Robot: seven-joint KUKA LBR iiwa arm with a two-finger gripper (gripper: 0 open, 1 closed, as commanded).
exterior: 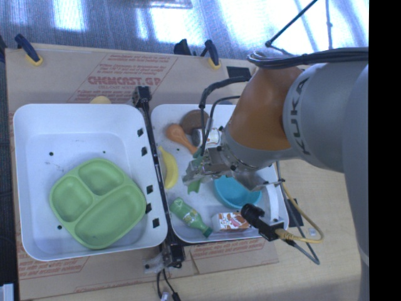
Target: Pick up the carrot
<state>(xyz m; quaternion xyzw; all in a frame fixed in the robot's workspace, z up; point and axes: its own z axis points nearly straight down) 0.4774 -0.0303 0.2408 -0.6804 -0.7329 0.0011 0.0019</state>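
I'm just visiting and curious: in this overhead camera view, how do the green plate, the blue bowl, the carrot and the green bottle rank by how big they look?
Largest to smallest:
1. green plate, by far
2. blue bowl, partly hidden by the arm
3. green bottle and carrot: too alike to rank

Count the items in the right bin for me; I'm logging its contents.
6 visible: carrot and a brown thing at the far end, banana by the left wall, bottle and packet at the near end, blue bowl mid-bin. The arm may hide more.
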